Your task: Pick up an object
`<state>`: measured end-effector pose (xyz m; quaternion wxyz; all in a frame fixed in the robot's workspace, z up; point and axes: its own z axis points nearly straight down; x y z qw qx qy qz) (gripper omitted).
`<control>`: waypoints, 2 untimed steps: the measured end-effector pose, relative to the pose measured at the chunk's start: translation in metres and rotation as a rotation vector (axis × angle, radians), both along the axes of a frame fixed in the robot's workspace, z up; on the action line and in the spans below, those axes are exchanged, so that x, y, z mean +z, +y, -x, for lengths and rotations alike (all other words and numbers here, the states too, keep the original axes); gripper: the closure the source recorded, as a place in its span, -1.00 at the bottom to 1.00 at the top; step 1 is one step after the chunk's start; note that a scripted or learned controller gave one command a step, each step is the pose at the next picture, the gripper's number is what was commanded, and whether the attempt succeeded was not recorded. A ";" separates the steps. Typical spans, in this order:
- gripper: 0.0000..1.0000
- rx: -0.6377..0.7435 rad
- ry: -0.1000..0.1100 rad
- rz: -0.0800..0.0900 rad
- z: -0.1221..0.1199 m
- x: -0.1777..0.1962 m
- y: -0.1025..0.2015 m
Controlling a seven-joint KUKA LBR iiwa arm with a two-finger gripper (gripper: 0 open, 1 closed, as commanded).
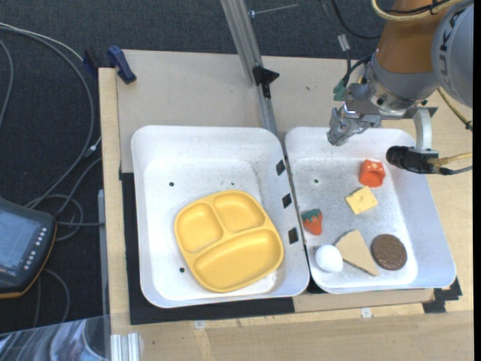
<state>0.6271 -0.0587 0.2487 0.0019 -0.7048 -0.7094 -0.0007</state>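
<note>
Worktop (188, 81): you have two white bins side by side on a pale board, dark floor around it.
Left bin (150, 164): it holds a yellow divided plate (228, 239).
Right bin (428, 224): you can see an orange block (371, 172), a yellow cube (361, 201), a strawberry (313, 221), a white egg (328, 258), a tan wedge (358, 250) and a brown cookie (389, 251).
Claw (342, 131): it hangs over the right bin's far edge, nothing between its tips; you cannot tell how far it is open.
Advice: I'd choose the yellow cube or orange block, since each lies apart from its neighbours; centre above it before you descend.
</note>
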 end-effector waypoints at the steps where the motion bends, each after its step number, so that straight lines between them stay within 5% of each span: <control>1: 1.00 0.001 0.001 0.000 0.010 0.003 0.051; 2: 1.00 0.001 0.003 0.001 0.034 -0.003 0.111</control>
